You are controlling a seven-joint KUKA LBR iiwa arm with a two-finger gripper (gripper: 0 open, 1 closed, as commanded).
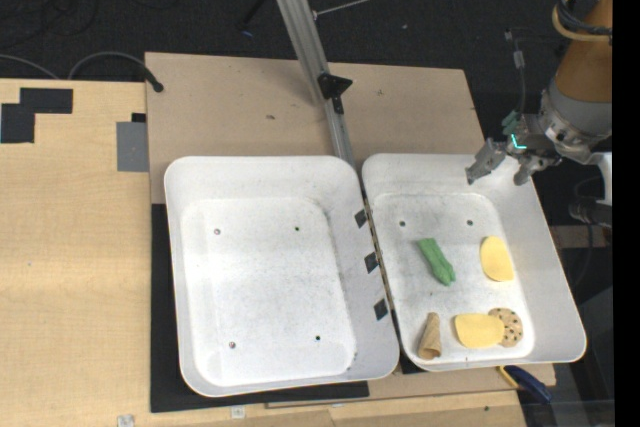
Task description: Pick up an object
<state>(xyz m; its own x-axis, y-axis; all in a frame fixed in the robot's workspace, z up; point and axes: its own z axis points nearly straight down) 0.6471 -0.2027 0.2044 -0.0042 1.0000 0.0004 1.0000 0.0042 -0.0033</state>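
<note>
At the right of the frame the grey arm point(580, 85) with its orange band reaches in, and its gripper point(503, 162) hangs over the upper right rim of the right bin point(560, 315), its two fingers spread apart with nothing between them. One finger point(480, 165) points down and left toward the bin's upper wall, the other sits nearer the right rim. The right bin fills the lower right of the frame, and all the loose things lie in its lower half: a green pod point(436, 261) lies slantwise near the middle, well apart from the gripper; a yellow slice point(496, 258) sits to its right, close to the bin's right slope; a tan cone point(430, 336) lies near the lower left corner, just beside the bottom rim; a second yellow piece point(478, 330) lies to the cone's right, touching a speckled cookie point(508, 325) at its right side. The upper half of this bin's floor is bare, giving open room between the gripper and the things. The left bin point(185, 215) takes the lower middle of the frame, its right edge meeting the right bin's left edge at a row of black clips point(368, 262). A metal rail point(300, 35) runs slantwise from the top of the frame down to the seam between the bins.
</note>
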